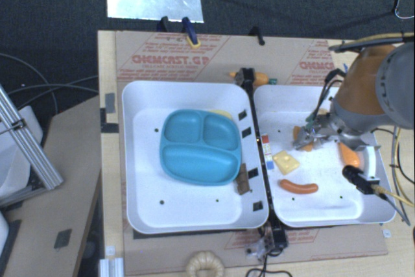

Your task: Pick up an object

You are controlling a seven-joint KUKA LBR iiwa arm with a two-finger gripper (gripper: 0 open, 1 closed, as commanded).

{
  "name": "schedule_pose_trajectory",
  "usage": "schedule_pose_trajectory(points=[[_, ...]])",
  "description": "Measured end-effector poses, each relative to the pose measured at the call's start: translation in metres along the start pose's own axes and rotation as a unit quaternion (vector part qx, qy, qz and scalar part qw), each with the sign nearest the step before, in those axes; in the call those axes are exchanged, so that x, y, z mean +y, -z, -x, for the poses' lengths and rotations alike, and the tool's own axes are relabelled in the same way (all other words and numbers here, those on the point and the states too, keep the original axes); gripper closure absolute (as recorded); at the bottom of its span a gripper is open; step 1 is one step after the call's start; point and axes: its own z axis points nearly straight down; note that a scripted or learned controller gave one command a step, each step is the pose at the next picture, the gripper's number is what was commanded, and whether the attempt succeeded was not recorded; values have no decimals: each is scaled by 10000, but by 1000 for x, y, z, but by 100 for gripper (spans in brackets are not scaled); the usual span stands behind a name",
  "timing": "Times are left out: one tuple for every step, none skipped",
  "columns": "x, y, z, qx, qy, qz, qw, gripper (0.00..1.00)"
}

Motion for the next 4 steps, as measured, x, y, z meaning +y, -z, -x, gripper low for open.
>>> schedule_pose_trajectory(points=[[6, 54, -9, 0, 24, 7, 10000, 100], [10, 115, -1, -6, 23, 22, 10000, 100], [11, 130, -2, 0, 26, 1, 10000, 100], [28, 121, -51, 4, 42, 0, 10000, 100]])
